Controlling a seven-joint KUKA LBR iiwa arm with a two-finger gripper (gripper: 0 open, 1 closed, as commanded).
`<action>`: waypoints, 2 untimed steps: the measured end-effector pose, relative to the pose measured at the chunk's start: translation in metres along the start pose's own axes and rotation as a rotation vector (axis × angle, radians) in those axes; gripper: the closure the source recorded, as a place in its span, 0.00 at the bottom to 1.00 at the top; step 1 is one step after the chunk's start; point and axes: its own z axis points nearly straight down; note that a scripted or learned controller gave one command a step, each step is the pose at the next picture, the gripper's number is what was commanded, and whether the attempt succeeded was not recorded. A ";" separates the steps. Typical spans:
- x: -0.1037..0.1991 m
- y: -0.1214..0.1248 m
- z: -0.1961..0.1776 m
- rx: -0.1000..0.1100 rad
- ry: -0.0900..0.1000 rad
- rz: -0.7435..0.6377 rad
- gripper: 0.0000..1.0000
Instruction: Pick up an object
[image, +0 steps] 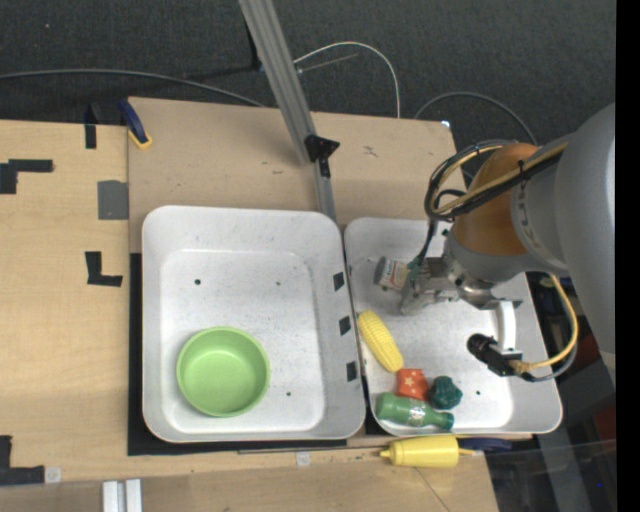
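Note:
My gripper (404, 286) hangs low over the upper left part of the right bin (530, 410), under the grey arm with its orange band. A small grey and green piece (385, 270) sits right at the gripper's tip; I cannot tell whether it is held. A yellow corn cob (380, 340) lies just below the gripper, near the bin's left wall. Toward the front lie a red toy (411, 382), a dark green toy (443, 392) and a green bottle (410, 411).
The left bin (240, 235) holds a green bowl (223, 371) at its front left. A yellow object (425, 452) rests on the bench just outside the right bin's front rim. A grey pole (285, 85) slants over the back of the bench.

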 end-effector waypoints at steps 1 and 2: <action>-0.007 0.000 -0.060 -0.006 -0.001 0.002 1.00; -0.006 0.000 -0.124 -0.007 -0.001 0.002 1.00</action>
